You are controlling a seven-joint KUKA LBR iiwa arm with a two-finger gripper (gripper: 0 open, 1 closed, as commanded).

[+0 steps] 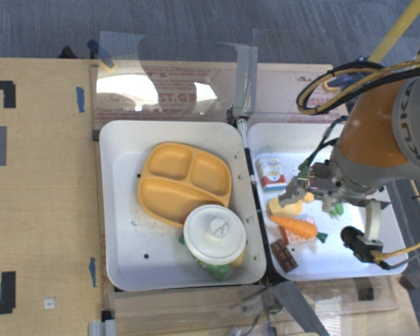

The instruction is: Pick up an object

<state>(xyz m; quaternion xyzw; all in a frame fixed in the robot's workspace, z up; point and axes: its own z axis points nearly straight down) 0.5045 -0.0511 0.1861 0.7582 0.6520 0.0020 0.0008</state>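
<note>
On the bench, the left bin [112, 208] holds an orange divided plate [183, 180] toward its far half, tilted a little, with three compartments. Against the plate's near edge sits a white lidded cup [215, 233], its round lid facing up and a green band showing beneath it near the bin's near rim. The right bin [336, 266] carries the smaller items. A small white carton with a red and blue label [270, 171] lies close to the bin's left wall, toward the far side. Nearer the middle lies a toy carrot [295, 226], orange with a green tip pointing toward the right, and just beyond it a pale yellow piece [280, 206] that I cannot name with certainty. A dark brown chocolate-bar piece [285, 255] rests by the near left corner of this bin. The arm [374, 135] reaches in over the right bin, and its end effector [313, 193] hangs above the yellow piece and the carrot; whether it is released or clenched I cannot tell, and nothing can be seen gripped in it. A black cable end [355, 242] hangs over the bin's near right part.
</note>
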